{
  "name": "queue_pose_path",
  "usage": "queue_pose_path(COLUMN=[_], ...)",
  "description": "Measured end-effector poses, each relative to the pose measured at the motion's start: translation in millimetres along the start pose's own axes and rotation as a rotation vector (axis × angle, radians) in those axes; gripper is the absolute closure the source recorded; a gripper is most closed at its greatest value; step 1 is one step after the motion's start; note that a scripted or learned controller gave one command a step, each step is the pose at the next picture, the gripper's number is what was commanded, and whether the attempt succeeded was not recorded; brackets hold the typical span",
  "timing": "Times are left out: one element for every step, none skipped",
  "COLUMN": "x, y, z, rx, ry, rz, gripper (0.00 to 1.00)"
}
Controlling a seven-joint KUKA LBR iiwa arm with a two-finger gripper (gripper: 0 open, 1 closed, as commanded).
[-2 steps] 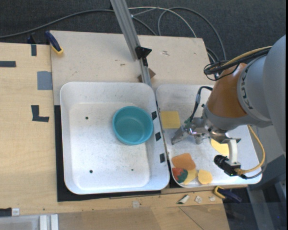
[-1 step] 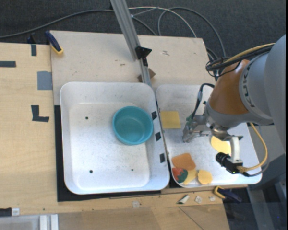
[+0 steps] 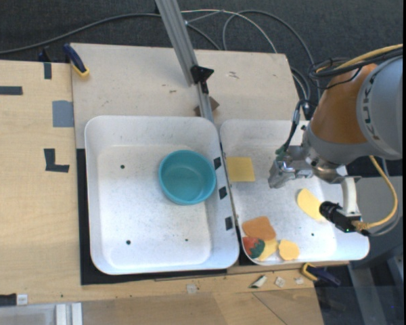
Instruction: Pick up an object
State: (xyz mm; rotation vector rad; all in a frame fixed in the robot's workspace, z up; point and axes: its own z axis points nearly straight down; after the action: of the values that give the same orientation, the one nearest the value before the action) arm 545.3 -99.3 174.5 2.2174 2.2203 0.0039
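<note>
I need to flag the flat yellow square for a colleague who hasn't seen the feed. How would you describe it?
Look at the right bin. By its left wall, toward the far end, lies a flat yellow square, left of the gripper. Unlike the rounded yellow pieces nearer the front, it has straight edges and square corners.

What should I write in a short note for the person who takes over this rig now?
Hand: low over the right bin, nothing seen between its fingers; open or shut unclear.
Right bin: yellow square, yellow oval piece, orange piece, small round yellow piece.
Left bin: teal bowl.
Done: no object picked up yet.
Left: grasp one and lift it.
</note>
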Motion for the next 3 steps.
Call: queue_pose_path(x=[-5.6,-5.3,52.6], y=[0.3,1.1,-7.8], z=[-57.7,-86.7,-84.3], rx=[0.006,0.003,0.006], ry=[0.000,0.001,0.002], rz=[0.000,0.000,-0.005], gripper=[1.00,1.00,1.00])
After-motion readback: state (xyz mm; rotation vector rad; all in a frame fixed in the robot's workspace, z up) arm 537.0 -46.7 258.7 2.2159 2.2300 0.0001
